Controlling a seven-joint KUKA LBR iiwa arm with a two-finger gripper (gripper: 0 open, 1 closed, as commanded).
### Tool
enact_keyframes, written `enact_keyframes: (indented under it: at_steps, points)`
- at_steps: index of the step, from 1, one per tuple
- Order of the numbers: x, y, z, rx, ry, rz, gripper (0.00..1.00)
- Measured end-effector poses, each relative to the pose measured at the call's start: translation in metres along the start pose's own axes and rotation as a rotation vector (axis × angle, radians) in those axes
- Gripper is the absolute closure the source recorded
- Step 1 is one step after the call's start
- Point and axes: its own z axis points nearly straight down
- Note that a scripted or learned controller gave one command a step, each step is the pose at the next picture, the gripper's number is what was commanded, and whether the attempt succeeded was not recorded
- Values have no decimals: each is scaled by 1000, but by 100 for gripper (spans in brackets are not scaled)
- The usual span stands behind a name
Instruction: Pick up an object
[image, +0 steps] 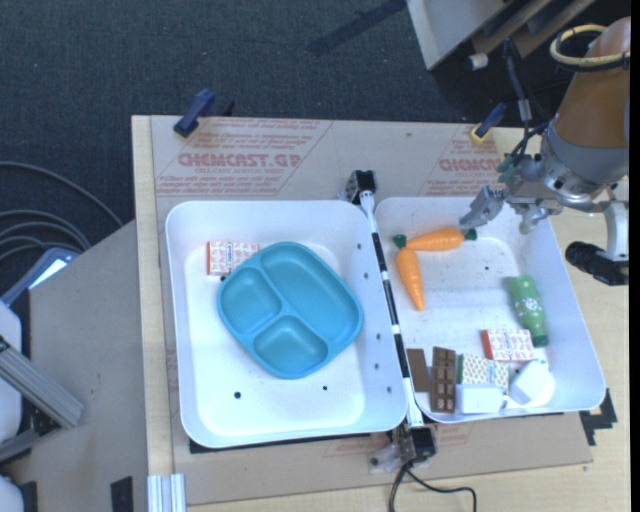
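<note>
Camera view: two shallow white bins are seen side by side on the worktop (300, 165), which is covered with printed brown board. The left bin (195, 380) is occupied by a blue divided plate (288, 309) and a small red-and-white box (230, 255), the box being tucked against the plate's upper left edge.

In the right bin (575, 345), two orange carrots are laid near the upper left corner: one carrot (437, 240) is set roughly crosswise, the other carrot (411, 278) runs down the bin (green ends close together, near the divider). A green bottle (527, 306) is laid toward the right wall. Along the lower wall a brown chocolate bar (442, 379), a patterned carton (478, 372), a red-and-white packet (508, 344) and a white cup (531, 383) are clustered.

The gripper (478, 215) is positioned over the upper part of the right bin, just beside the right end of the crosswise carrot. The fingers appear slightly parted, nothing is seen gripped between them; contact with the carrot cannot be told.
</note>
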Motion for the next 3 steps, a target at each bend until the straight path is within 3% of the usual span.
enact_keyframes:
  at_steps: [1, 2, 3]
  points:
    - [-64, -6, 96, 1, -1, 0, 0]
    - [-79, -41, 132, 2, 8, -4, 0]
    - [-81, -40, 121, -1, 3, -2, 100]
